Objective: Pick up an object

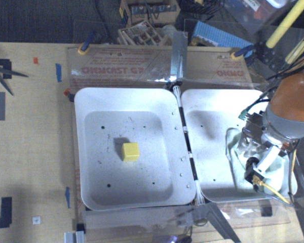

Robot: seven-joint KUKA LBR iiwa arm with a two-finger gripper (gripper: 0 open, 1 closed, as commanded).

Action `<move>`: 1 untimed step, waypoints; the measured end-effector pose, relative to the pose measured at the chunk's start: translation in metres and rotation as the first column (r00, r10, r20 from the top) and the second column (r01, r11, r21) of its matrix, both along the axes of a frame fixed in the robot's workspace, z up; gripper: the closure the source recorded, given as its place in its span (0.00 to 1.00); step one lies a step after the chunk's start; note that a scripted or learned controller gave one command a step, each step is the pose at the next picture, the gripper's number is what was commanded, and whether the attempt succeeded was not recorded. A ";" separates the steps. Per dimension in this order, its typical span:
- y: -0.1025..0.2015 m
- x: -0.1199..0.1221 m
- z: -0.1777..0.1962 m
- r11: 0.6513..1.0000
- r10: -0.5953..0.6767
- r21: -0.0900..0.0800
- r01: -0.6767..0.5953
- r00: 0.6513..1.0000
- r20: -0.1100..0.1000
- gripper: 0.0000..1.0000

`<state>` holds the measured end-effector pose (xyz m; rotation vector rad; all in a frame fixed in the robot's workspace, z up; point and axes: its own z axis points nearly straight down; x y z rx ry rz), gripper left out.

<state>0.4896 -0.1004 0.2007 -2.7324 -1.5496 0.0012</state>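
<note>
Yellow block (pixel 130 151) sits alone near the middle of the left bin (pixel 91 110), well apart from my gripper (pixel 253 161), which hangs over the right bin (pixel 207 110). Whether my gripper is open or closed, I cannot tell. I judge the block light and stiff, perhaps foam, best taken across two opposite flat sides.

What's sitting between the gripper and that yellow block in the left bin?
The raised rims where the two bins meet. The gripper is over the right bin; the yellow block lies alone in the left bin.
</note>
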 end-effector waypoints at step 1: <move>-0.013 0.023 0.050 0.984 -0.179 -0.001 0.179 0.984 0.001 1.00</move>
